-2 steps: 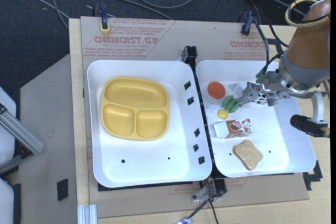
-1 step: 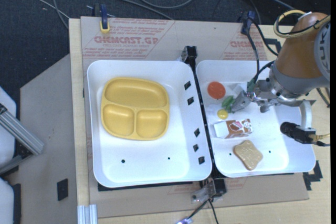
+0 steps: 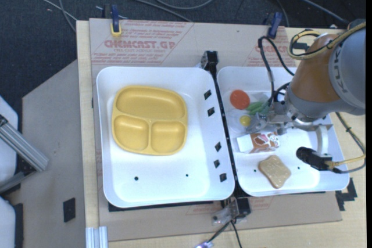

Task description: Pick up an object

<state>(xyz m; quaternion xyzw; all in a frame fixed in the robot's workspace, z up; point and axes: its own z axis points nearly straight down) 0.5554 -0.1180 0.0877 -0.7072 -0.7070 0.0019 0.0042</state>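
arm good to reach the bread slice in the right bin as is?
Probably yes. The bread slice lies flat near the front of the right bin, apart from the red-and-white packet beside it, with nothing on top. The gripper hangs just behind it over the same bin.

brightness: strong and even over the bench; the dark floor at 12 o'clock and 9 o'clock stays dim
glare: the left white bin (image 3: 116,171) and right white bin (image 3: 302,183) are close to blown out, with their walls washed pale
shadows: soft and short; a faint one under the yellow tray (image 3: 150,119) at 6 o'clock
sharpness: moderate; the clutter by the arm (image 3: 325,75) at 3 o'clock reads soft, small items blurred
distortion: slight slant, edges roughly straight
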